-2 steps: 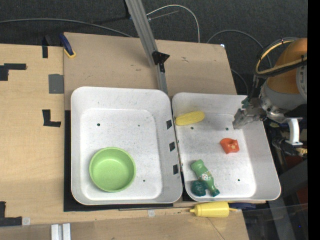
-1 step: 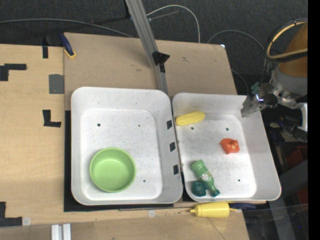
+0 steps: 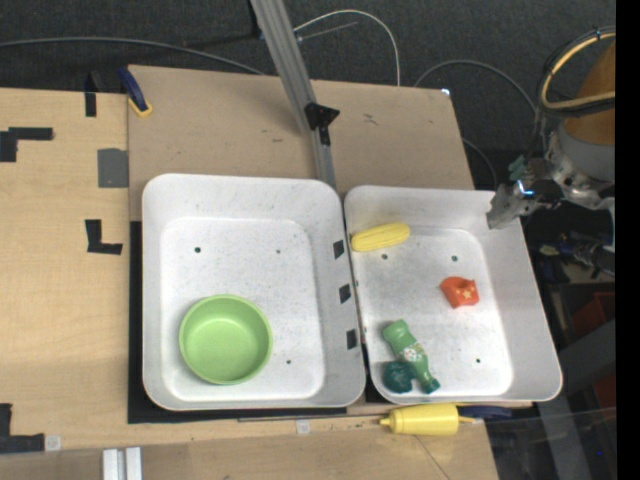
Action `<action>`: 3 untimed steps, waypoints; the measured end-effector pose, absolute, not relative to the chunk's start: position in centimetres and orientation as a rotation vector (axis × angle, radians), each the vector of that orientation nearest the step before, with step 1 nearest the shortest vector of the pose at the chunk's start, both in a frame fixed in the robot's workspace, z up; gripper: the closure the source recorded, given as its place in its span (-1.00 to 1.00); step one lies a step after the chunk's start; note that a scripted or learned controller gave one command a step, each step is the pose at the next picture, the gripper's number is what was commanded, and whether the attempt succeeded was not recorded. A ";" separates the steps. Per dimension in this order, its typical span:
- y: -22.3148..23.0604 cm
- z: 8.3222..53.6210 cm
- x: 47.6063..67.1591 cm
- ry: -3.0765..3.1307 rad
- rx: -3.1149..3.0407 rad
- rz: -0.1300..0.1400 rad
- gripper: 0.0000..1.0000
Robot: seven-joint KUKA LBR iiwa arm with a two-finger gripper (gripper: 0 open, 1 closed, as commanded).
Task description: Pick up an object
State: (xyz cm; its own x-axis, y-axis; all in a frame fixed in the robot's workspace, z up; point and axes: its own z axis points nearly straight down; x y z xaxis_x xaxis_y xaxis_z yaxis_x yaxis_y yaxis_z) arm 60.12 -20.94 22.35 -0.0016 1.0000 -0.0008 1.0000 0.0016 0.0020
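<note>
A: Starting at the bottom edge of the frame — what is sitting nearest?

B: A yellow squeeze bottle (image 3: 424, 420) is lying on its side on the bench, just below the lower rim of the right bin (image 3: 520, 268), outside it.

A: Inside that bin?

B: A green bottle-shaped toy (image 3: 409, 357) is lying tilted in the lower middle, with a darker teal piece touching its lower left. A small red object (image 3: 460, 291) is resting higher and to the right, well apart from the green one. A yellow corn cob (image 3: 380, 236) is lying across the upper left corner, near the rim shared with the other bin.

A: And the left bin (image 3: 160, 268)?

B: A green bowl (image 3: 226, 339) is sitting upright in its lower left part.

A: Arm position?

B: The arm (image 3: 585, 118) is entering from the upper right of the frame. The gripper (image 3: 507, 205) is hanging at the upper right corner of the right bin, over its rim, well apart from every object.

A: Finger state?

B: Too small and blurred — I cannot tell whether it is spread or pressed together. Nothing is showing between its tips.

A: Farther back?

B: A grey metal pole (image 3: 285, 53) is slanting from the top of the frame down toward the gap between the bins, and thin cables (image 3: 370, 28) are looping across the dark floor behind the bench (image 3: 60, 168).
</note>
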 end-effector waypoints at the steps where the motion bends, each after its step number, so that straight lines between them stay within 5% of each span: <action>1: -16.1 23.1 61.3 2.229 2.214 0.002 1.00; 3: -5.1 23.1 62.0 2.231 2.215 0.002 1.00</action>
State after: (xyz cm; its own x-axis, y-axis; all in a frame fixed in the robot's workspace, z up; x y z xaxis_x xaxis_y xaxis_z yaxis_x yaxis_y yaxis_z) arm 62.01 -5.11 23.06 -0.0073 1.0000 0.0021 1.0000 0.0073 -0.0006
